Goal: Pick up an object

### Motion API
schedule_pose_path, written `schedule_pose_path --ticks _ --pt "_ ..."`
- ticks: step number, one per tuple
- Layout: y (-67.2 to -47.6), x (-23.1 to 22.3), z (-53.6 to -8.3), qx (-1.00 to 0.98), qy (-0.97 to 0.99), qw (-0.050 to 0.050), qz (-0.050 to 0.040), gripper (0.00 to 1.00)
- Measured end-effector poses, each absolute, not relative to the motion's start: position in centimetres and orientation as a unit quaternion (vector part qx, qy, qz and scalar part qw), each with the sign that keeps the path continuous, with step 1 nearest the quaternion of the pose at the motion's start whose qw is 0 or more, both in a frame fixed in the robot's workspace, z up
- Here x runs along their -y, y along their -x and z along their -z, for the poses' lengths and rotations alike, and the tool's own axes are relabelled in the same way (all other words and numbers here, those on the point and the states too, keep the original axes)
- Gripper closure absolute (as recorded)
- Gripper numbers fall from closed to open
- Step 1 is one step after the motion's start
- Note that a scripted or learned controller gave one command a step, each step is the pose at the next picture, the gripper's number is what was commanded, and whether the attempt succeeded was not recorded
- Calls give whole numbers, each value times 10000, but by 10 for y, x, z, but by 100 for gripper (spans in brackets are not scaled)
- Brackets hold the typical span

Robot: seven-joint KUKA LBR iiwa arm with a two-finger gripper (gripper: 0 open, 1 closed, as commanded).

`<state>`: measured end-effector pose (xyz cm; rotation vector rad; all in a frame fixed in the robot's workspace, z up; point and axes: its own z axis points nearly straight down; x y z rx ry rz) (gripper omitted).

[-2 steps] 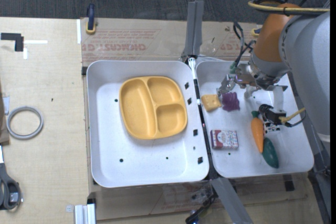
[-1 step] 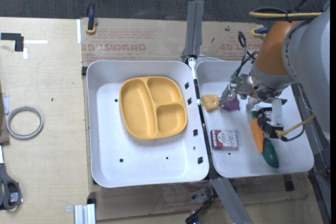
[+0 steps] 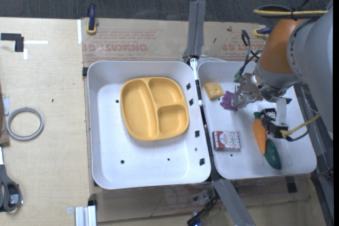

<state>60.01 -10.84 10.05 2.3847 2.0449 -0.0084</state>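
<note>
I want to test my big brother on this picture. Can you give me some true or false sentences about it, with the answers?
1. The yellow plate sits in the left bin. True.
2. The plate has just one big section. False: ridges split it into three sections.
3. The red and white box lies in the right bin. True.
4. The carrot lies on the plate. False: it lies in the right bin, next to a dark green object.
5. The tool is over the left bin. False: it is over the right bin, right beside a small purple object.
6. A grey ring lies on the bench outside the bins. True.
</note>
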Motion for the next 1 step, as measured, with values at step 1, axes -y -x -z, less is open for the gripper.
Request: schedule_pose_path --ticks 1 --pt "-600 108 -100 -6508 -7592 1 28 0"
